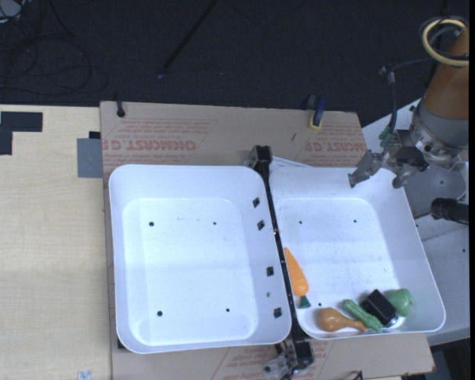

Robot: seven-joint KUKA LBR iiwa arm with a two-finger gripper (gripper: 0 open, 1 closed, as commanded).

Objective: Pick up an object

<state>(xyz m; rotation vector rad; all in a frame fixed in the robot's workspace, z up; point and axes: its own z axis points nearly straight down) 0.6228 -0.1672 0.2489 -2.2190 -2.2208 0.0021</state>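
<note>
Orange toy carrot [296,275] sat by the divider in the right bin [400,212], well below and to the left of the gripper [382,169]. Gripper hung over that bin's upper right rim with its two fingers spread apart, nothing between them. Way down from it, in the bin's near corner, a tan gourd-shaped toy [336,319], a green toy [397,299] and a black block [378,306] were bunched up touching each other. Left bin [127,212] lay far off to the gripper's left.
</note>
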